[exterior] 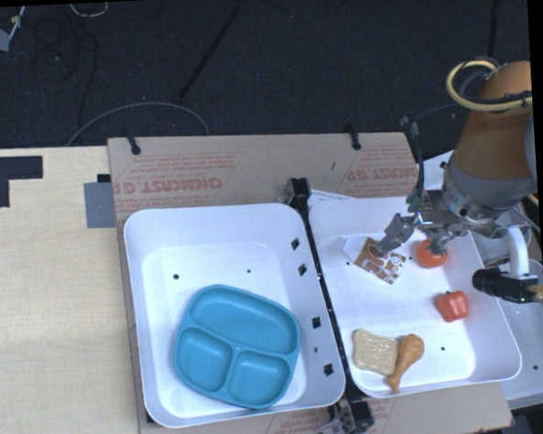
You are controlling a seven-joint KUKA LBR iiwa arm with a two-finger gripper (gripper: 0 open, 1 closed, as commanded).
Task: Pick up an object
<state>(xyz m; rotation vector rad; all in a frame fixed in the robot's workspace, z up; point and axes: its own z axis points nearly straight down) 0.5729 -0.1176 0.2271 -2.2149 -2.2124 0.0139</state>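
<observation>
So the gripper point(417, 234) hangs over the right white bin point(501, 372), fingers spread wide, nothing in them. One tip's by the brown patterned packet point(379, 261), the other near the round red tomato-looking thing point(430, 255).

A robotics lab: a grey and orange arm point(492, 143) reaches over two white bins point(150, 256) on a cardboard-lined tabletop point(48, 308), with loose cables point(136, 110) trailing across dark carpet behind
</observation>
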